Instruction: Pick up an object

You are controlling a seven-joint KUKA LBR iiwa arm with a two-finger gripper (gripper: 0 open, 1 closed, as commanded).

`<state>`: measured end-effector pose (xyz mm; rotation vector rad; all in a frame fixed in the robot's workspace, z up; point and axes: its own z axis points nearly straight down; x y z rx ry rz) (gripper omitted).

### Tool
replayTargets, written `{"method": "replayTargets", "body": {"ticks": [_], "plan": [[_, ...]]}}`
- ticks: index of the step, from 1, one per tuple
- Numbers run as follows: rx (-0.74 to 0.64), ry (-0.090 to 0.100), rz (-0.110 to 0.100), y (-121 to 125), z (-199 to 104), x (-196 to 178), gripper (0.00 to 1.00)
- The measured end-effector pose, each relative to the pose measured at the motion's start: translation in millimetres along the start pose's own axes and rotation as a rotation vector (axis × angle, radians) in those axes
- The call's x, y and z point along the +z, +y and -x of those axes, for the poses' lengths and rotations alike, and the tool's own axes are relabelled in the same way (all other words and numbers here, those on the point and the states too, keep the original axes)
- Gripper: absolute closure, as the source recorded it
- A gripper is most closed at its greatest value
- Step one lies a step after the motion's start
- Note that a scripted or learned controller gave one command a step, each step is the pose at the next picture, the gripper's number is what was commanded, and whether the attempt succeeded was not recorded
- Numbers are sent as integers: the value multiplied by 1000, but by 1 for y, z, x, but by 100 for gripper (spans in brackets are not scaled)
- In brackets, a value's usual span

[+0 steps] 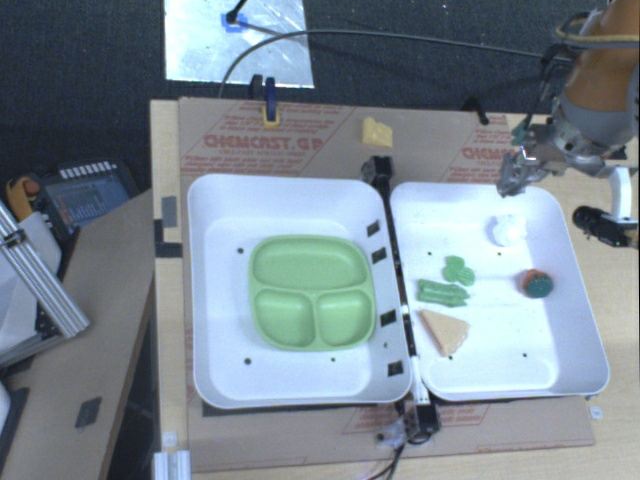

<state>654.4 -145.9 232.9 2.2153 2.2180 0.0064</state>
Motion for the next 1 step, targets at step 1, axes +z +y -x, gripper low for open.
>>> {"method": "replayTargets", "body": {"ticks": [1], "plan": [[-3, 1, -3, 1, 0, -17, 100]]}}
